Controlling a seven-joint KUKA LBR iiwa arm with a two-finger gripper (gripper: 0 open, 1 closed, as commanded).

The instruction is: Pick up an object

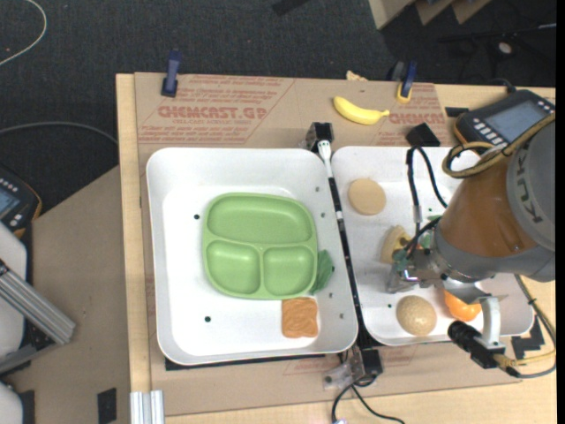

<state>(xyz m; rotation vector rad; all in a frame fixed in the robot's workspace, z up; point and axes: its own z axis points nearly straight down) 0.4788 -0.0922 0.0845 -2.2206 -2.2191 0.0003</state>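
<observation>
My gripper (pixel 402 276) hangs low in the right bin (pixel 375 325), under the arm's orange band. It sits between a pale yellowish object (pixel 392 244), partly hidden behind it, and a tan egg-shaped object (pixel 416 315) just in front of it. A round tan bun (pixel 366 196) lies further back in that bin. An orange object (pixel 460 306) peeks out beneath the arm. In the left bin (pixel 168 237) rests a green divided plate (pixel 259 245), with an orange waffle-like piece (pixel 300 317) in front of it and a bit of dark green at its right edge.
A yellow banana (pixel 359 111) lies on the cardboard bench behind the bins. Blue clamps (pixel 170 73) hold the board's back edge. A handheld pendant (pixel 499 120) rests at the far right, and cables trail over the right bin's back.
</observation>
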